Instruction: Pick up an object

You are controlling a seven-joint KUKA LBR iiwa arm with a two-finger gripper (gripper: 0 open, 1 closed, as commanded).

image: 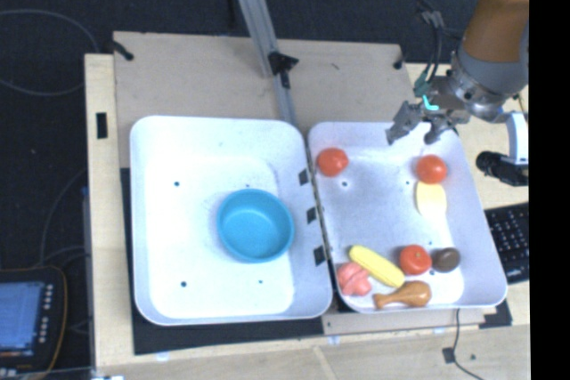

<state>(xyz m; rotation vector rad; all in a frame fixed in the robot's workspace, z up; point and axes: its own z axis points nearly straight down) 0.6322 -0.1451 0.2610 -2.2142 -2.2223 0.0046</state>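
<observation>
You are looking down on two white bins sitting side by side. The gripper (417,127) is hanging over the far edge of the right bin (378,191), with its two dark fingers spread apart and nothing lying between them.

Just below the gripper, a red tomato (431,168) is lying in the right bin, and a pale yellow wedge-shaped piece (431,198) is sitting right against the tomato's near side. A second red tomato (332,161) is resting well apart from them, near the bin's far left corner.

Along the near edge of the right bin you are seeing a cluster of toy food: a yellow banana (376,266) lying at a slant, a pink piece (354,280) touching its left end, a brown drumstick (403,295) lying just in front of it, a third red tomato (413,259) sitting to its right, and a dark brown round piece (444,260) sitting just beside that tomato.

In the left bin (178,156), a blue bowl (256,225) is standing upright, a little right of the middle.

A grey metal pole (254,13) is rising from behind the bins.
</observation>
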